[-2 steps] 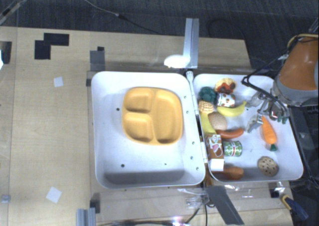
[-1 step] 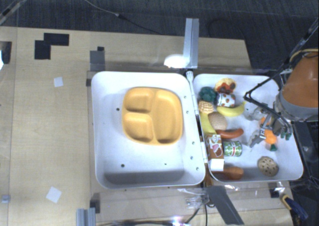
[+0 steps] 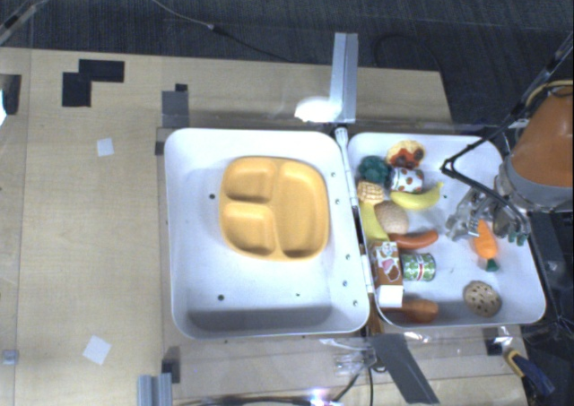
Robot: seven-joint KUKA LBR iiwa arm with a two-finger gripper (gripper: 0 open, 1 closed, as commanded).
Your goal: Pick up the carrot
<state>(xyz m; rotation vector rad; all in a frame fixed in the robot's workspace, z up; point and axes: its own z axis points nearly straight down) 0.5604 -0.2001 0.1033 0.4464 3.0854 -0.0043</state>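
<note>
The carrot [image 3: 486, 245], small and orange, lies in the right bin [image 3: 529, 306] near its right side. My gripper [image 3: 489, 227] hangs right over the carrot's upper end, coming in from the right under the orange-banded wrist. Its fingers stand apart, one on each side of the carrot's top, with a gap wider than the carrot. I cannot tell whether the carrot still rests on the bin floor.
The right bin's left half holds several toy foods: banana [image 3: 418, 199], sausage [image 3: 415, 239], green can [image 3: 418, 267], bread [image 3: 391, 216]. A cookie [image 3: 482, 298] lies just below the carrot. The left bin [image 3: 193, 243] holds a yellow compartment plate [image 3: 273, 207].
</note>
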